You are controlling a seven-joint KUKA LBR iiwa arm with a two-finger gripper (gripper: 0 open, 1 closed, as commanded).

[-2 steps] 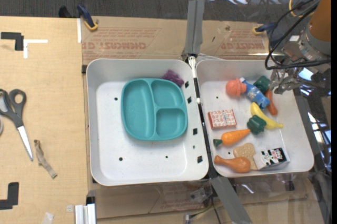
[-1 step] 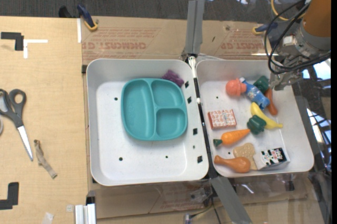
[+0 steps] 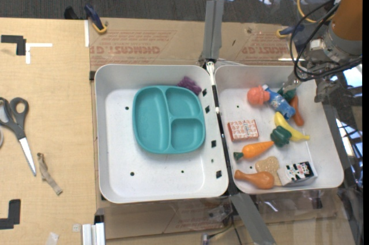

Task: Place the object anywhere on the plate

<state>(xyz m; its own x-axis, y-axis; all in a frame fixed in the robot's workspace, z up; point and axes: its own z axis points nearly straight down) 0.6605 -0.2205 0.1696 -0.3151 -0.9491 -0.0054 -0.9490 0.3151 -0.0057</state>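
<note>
Drumstick (image 3: 256, 178): tan toy, nearest the camera, in the right bin (image 3: 331, 146) on the side away from the plate; a round cracker-like piece (image 3: 267, 165) touches it.
Carton (image 3: 300, 172): black and white, beside the cracker and farther from the plate; its print is too small to read.
Carrot (image 3: 256, 150): orange with a green end, long axis roughly crosswise, orange tip toward the plate.
Patterned box (image 3: 243, 130): red and white, the right-bin item closest to the plate; lettering illegible.
Green piece (image 3: 281, 135) and banana (image 3: 288, 127): touching each other, beyond the carrot.
Plate (image 3: 170, 120): teal, three compartments, flat in the middle of the left bin (image 3: 109, 140).
Blue bottle (image 3: 281, 102): the object next to the gripper, lying in the right bin well apart from the plate; long axis diagonal, pale cap end pointing toward the orange ball (image 3: 258, 95) and the plate's far side.
Gripper (image 3: 290, 88): just above the bottle's far end; whether it is open or closed cannot be told, and no grasp can be made out.
Purple item (image 3: 189, 85): against the left bin's far wall, just behind the plate.
Cardboard (image 3: 144, 45): beyond both bins; red print appears mirrored and cannot be read with confidence.
</note>
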